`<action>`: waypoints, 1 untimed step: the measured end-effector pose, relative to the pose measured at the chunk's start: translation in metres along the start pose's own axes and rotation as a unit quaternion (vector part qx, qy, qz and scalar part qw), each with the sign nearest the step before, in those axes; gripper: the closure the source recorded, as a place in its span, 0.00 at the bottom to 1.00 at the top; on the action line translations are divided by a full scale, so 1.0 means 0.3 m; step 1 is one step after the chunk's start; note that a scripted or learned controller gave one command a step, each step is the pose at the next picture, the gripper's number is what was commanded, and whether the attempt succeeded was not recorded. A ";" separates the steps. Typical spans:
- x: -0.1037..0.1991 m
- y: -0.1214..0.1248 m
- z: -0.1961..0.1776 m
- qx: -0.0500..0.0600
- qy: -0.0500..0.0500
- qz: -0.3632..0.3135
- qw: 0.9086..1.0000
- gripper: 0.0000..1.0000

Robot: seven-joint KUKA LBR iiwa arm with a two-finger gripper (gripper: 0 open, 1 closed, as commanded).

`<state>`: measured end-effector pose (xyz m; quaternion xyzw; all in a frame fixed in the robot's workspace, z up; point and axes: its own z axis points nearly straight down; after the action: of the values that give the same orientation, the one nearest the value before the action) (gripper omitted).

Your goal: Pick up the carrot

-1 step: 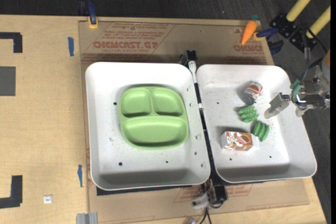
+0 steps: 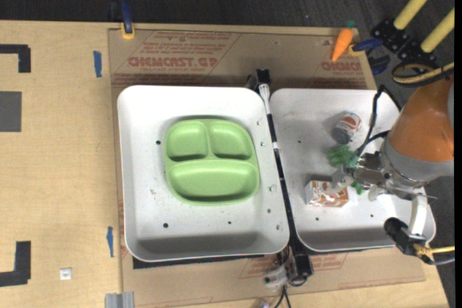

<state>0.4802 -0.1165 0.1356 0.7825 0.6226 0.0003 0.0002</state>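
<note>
The carrot (image 2: 343, 44) lies outside both bins, on the cardboard at the upper right of the frame, above the right bin (image 2: 303, 108). It looks like a small, light, stiff toy with a smooth skin, so it is best pinched across its thick middle. The gripper (image 2: 354, 177) sits low in the right bin; its state cannot be told.

The tool (image 2: 354, 180) hangs in the right bin (image 2: 303, 227); the carrot (image 2: 342, 44) lies behind it on the worktop (image 2: 58, 191), the packet (image 2: 327, 192) just left.

Carrot (image 2: 342, 42): orange, green top, lying tilted on cardboard beyond right bin's far edge, outside both bins
</note>
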 end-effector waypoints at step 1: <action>0.008 0.014 0.059 -0.007 0.003 0.132 0.991 0.00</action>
<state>0.4848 -0.1151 0.1180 0.8576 0.5143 0.0069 0.0036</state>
